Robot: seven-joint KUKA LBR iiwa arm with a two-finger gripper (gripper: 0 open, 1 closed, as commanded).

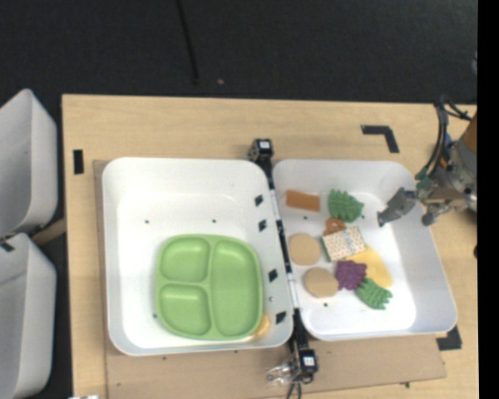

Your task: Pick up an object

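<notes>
— Since the task names no particular object, which one would you pick?

— Any of the cluster in the right bin (424, 248): a patterned square block (344, 243) in the middle, two round tan discs (303, 248) and (320, 283) to its left, an orange block (303, 200) near the bin's far edge, a green leafy piece (345, 204) beside that, a purple piece (349, 273), a yellow wedge (374, 266) and another green piece (374, 294) toward the near edge. Several touch or overlap.

— And the gripper?

— The gripper (409, 204) sits over the right bin's right side, apart from the pile, with nothing between its fingers. I judge this the approach step; no grasp is begun.

— Released or clenched?

— I cannot tell. One dark finger (395, 206) points toward the toys, but the rest blurs into the wrist.

— What does the next move call for?

— Travel left over the cluster, then a descent onto a piece with free sides. The orange block looks the most isolated to me.

— Anything hidden?

— The arm is cut off at the right. A small orange-brown bit (335, 225) is partly covered by the patterned block. In the left bin (133, 189), something yellowish (262, 326) peeks from under the green divided plate (209, 287).
</notes>
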